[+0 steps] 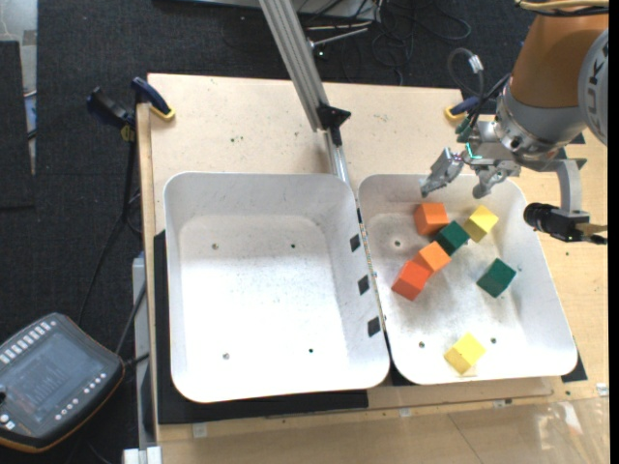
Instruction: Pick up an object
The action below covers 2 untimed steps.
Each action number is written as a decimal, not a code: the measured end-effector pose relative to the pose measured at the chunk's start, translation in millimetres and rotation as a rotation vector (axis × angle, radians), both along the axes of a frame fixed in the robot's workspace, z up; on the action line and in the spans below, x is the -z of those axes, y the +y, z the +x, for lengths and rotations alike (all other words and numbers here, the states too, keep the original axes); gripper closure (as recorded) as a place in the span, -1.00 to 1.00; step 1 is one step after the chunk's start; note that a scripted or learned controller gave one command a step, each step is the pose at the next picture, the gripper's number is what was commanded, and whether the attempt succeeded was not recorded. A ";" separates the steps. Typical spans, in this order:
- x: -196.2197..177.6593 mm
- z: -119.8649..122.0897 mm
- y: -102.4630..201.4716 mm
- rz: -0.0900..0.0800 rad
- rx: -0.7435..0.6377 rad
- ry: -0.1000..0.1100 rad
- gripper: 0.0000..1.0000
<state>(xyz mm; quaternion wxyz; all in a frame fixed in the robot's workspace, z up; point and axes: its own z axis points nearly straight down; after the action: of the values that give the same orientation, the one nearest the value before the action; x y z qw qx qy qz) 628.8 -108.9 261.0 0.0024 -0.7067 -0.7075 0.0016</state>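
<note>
Gripper (466,174) sat over the far edge of the right bin (546,288), fingers spread wide, nothing between them. Arm (556,66) came in from the right, orange band above the wrist.

All blocks were in the right bin; positions below are relative to the gripper:
- orange block (430,217): just below and slightly left, nearest one, not touching the fingers.
- yellow block (481,223): just below and slightly right, also apart from the fingers.
- dark green block (452,237): below, between those two, touching or nearly touching both.
- second orange block (435,256): further below, against the dark green one.
- red-orange block (412,279): lower left, next in that diagonal chain, touching the second orange block.
- second green block (497,278): lower right, on its own.
- second yellow block (464,353): well below, near the bin's front edge, alone.

Left bin (184,259) sat well to the gripper's left on the counter (251,124). A grey metal strut (295,51) ran diagonally over the counter toward the gap between the bins. Pendant (48,380) lay on the floor, far lower left.
</note>
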 end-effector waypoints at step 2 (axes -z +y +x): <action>44.8 -8.4 0.8 -0.001 0.002 0.001 -1.00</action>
<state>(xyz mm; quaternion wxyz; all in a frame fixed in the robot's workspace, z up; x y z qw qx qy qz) 620.4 -108.2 216.2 0.0023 -0.7073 -0.7069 0.0021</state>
